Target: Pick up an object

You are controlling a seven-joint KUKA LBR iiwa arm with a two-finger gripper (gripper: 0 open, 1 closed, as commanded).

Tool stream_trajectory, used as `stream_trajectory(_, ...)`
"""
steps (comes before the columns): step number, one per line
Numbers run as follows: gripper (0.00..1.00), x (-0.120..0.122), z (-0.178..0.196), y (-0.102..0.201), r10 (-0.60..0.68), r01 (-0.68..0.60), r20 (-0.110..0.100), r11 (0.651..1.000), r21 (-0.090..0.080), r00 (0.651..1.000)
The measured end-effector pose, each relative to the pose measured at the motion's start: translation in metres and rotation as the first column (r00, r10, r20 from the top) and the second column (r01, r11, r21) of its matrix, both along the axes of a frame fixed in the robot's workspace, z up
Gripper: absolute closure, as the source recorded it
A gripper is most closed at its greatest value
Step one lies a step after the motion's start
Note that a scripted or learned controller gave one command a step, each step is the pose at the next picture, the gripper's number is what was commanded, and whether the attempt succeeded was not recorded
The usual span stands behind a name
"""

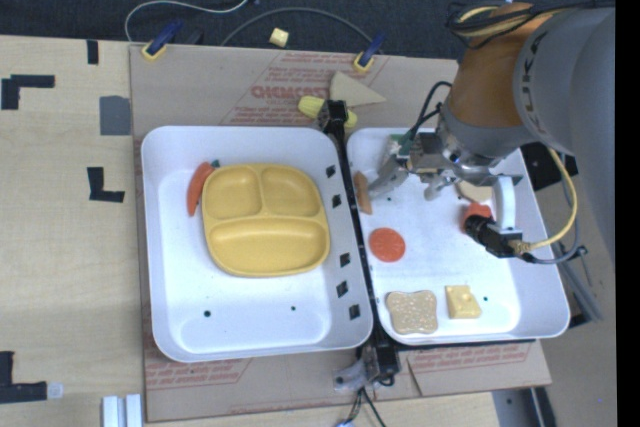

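Note:
My gripper (411, 183) hangs over the upper left part of the right bin (540, 315). Its two grey fingers (385, 180) are spread apart with only white bin floor showing between them, so it is open. A small brown piece (362, 194) lies just left of the left finger, against the divider. Below the gripper a red round slice (387, 244) rests on the bin floor. A slice of bread (412, 311) and a yellow cheese cube (461, 301) sit near the bin's front edge.
The left bin (170, 315) holds a yellow divided plate (266, 218) and an orange carrot (198, 187) beside it. A small red thing (478, 212) shows by the arm's black cable fitting. Black clips line the divider between the bins.

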State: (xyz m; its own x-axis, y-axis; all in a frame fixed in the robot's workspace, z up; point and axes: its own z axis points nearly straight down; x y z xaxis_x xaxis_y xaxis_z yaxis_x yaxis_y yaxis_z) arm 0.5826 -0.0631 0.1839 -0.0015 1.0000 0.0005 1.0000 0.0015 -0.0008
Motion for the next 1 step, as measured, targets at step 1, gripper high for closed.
stream_trajectory(1,0.0,0.079,-0.0373,-0.0429,-0.001,0.001,0.003,1.0,-0.002,1.0)
